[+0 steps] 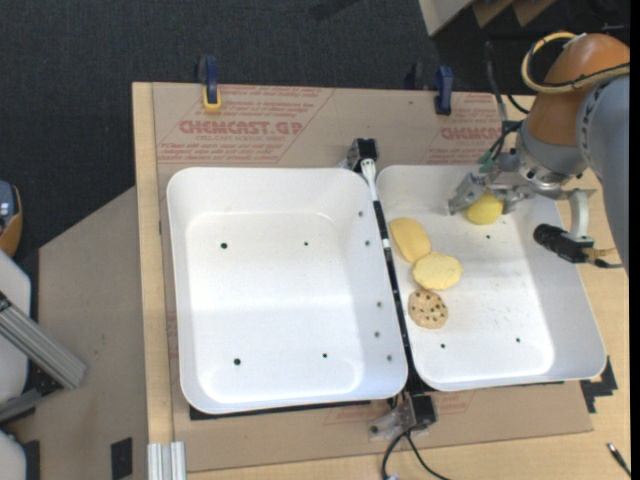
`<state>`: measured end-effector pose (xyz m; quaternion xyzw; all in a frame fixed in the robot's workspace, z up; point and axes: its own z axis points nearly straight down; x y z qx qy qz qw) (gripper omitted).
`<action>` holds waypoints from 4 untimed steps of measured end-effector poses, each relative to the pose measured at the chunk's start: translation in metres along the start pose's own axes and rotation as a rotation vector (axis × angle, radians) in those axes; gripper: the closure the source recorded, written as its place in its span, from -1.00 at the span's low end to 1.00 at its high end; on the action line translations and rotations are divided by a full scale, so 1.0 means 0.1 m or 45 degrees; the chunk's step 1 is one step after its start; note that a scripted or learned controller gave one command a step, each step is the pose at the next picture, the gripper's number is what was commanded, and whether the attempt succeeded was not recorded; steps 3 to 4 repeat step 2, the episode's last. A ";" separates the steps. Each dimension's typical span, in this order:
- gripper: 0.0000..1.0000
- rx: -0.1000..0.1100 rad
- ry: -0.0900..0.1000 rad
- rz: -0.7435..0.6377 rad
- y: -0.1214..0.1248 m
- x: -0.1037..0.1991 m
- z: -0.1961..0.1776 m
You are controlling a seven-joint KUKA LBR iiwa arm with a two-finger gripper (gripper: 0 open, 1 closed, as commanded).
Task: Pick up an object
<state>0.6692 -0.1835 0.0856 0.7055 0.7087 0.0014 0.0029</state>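
1. At the near edge of the bench point(300, 438): bare brown board, with a black clip and cable point(405, 423) where the two bins meet.
2. Just beyond, side by side and touching along a dark seam: left bin point(200, 268), shallow and white, with small dark dots on its floor; right bin point(530, 358), same make.
3. In the right bin, close to the seam, nearest first: a chocolate-chip cookie point(429, 309); a round pale yellow piece point(438, 271) touching its far edge; a longer yellow piece point(409, 238) touching that one, tilted toward the seam.
4. Farther back in the same bin, well apart from those three: a small yellow object point(484, 211), lemon-like, right beneath the gripper point(482, 196).
5. Jaws closed round the yellow object, metal fingers on either side of it; whether lifted off the bin floor or resting there, cannot tell.
6. Behind and to the right: grey arm with orange band point(580, 68), reaching in over the bin's far right corner.
7. At the far edge: two blue clamps point(210, 76) on the printed board.
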 end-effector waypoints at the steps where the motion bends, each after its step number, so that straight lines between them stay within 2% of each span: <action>1: 1.00 0.000 -0.001 0.003 -0.01 -0.02 -0.11; 2: 1.00 -0.003 0.002 -0.003 -0.01 0.74 -0.94; 4: 1.00 -0.003 0.002 -0.003 -0.01 0.74 -0.94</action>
